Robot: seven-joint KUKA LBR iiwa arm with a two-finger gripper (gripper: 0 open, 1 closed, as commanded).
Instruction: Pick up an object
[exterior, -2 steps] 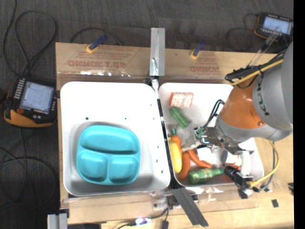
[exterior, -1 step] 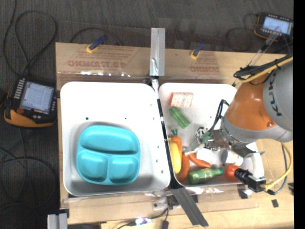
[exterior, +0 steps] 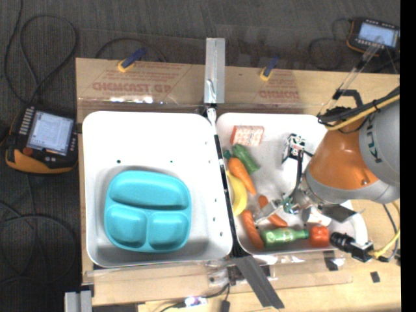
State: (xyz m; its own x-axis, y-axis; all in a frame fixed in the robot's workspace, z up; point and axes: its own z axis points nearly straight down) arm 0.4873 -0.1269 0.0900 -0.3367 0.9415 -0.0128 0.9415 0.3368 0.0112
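Since the gripper [exterior: 290,205] hangs low in the right bin [exterior: 273,123], the green bottle [exterior: 285,236] lies crosswise just below it; can't tell its grip state.

We see dark grey carpet [exterior: 130,12] strewn with black cables [exterior: 39,28], a handheld control pendant [exterior: 44,138] at left, another pendant [exterior: 374,36] top right, and a cardboard-covered bench [exterior: 162,83]
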